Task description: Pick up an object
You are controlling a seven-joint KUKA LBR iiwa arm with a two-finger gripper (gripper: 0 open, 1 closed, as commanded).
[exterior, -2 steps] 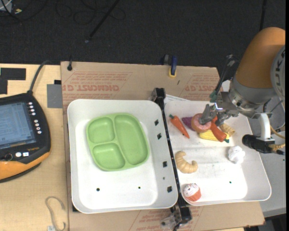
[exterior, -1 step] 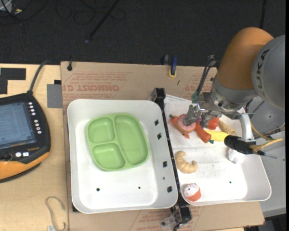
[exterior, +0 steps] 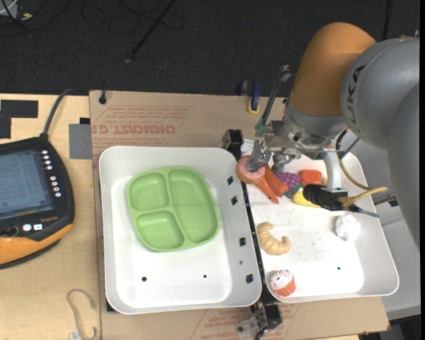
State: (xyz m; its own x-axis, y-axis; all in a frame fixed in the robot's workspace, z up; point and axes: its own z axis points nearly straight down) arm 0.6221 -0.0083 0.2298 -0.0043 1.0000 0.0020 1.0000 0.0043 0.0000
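My gripper (exterior: 263, 153) is low over the far left corner of the right bin (exterior: 372, 278). Directly under its tip, against the bin's left wall, lies a pink doughnut (exterior: 252, 170); I cannot see whether it is gripped. An orange carrot (exterior: 273, 185) lies just right of the doughnut, next to purple grapes (exterior: 291, 181) and a small orange-red piece (exterior: 311, 176). Further forward in the same bin are a tan croissant (exterior: 274, 240), a crumpled white object (exterior: 347, 226) and a cupcake with a red base (exterior: 282, 282).
The left bin (exterior: 120, 275) holds a green divided plate (exterior: 173, 208). A teach pendant (exterior: 21, 197) lies on the bench at far left. The grey arm with its orange band (exterior: 333, 62) fills the space above the right bin's far side.
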